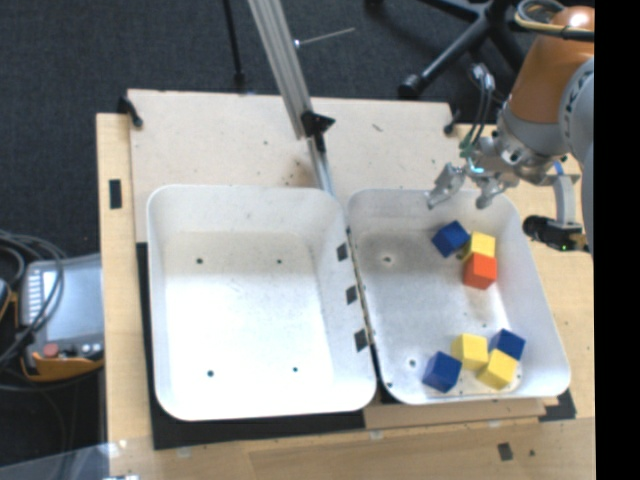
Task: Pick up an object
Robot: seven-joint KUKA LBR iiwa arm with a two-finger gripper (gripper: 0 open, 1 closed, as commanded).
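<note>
Over the far rim of the right-hand shallow white plastic bin (pixel 535 268), the two-finger metal gripper (pixel 465 190) hangs with fingers spread, holding nothing; a small blue cube (pixel 450 238) lies just below it, beside stacked yellow (pixel 483 244) and orange cubes (pixel 480 269).

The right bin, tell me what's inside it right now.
The right bin holds seven blocks: a blue block, yellow block and orange block near the far end under the open gripper, and four blue and yellow ones clustered at the near edge.
</note>
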